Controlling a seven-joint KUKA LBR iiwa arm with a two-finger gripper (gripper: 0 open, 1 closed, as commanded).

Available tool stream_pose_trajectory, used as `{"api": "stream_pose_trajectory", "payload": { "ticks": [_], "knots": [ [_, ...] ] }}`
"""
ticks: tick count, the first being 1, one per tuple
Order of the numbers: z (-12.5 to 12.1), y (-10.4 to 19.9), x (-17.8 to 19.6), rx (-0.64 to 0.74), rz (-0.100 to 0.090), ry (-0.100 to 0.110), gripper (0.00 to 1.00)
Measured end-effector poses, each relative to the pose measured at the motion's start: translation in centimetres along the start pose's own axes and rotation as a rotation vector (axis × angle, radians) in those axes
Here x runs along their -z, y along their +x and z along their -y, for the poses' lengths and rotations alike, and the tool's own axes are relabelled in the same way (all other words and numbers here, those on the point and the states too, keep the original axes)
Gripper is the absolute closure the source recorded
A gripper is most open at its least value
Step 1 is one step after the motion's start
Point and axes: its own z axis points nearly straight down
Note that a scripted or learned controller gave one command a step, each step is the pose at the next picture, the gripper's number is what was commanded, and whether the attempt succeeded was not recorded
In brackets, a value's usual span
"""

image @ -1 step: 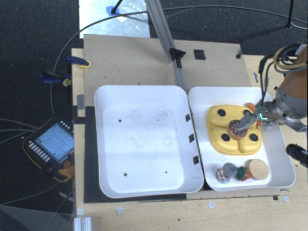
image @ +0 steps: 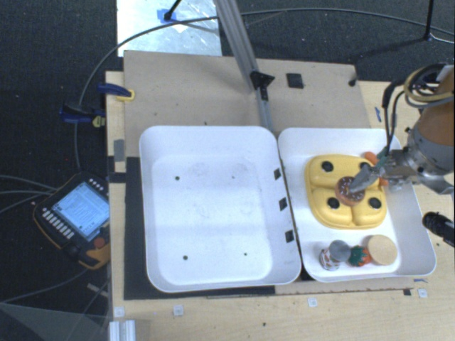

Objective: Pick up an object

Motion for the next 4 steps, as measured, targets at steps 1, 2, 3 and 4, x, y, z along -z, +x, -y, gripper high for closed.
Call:
{"api": "stream_pose_trajectory", "payload": {
  "ticks": [1, 2, 3, 4],
  "knots": [
    [0.3, -0.2, -4.2, -0.004, 0.0, 0.003, 0.0],
    [0.5, -0.5, -10.2, -0.004, -0.003, 0.001, 0.0],
    [0.1, 0.0, -11.0, 0.006, -0.008, -0.007, 0.0],
    [-0.3, 0.7, -9.7, 0.015, -0.02, -0.012, 1.0]
  ]
}}
